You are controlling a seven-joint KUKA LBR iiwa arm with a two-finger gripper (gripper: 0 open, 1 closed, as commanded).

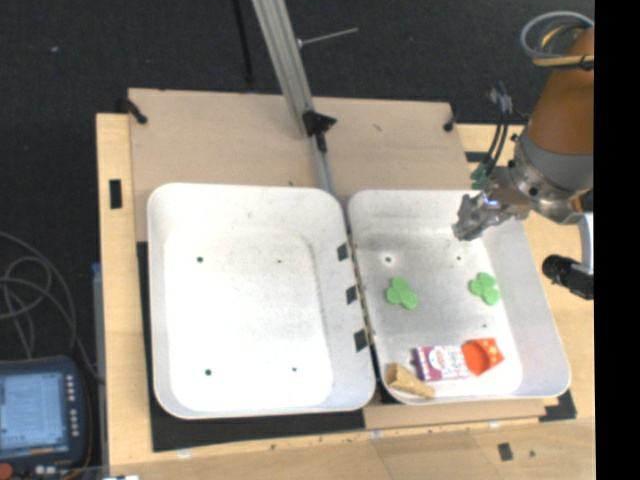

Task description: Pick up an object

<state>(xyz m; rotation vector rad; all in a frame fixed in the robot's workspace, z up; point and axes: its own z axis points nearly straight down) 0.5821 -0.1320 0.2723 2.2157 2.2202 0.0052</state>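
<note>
Green clover-shaped pieces (401, 293) | two, flat | right bin (520, 268)

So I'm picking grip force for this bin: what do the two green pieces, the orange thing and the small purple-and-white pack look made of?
The green pieces look like matte moulded plastic or foam: flat, even colour, lobed outline. The orange thing seems smooth plastic, solid in colour. The purple-and-white pack looks like printed card or film, judging by its boxy shape and label. Too small to be sure.
</note>
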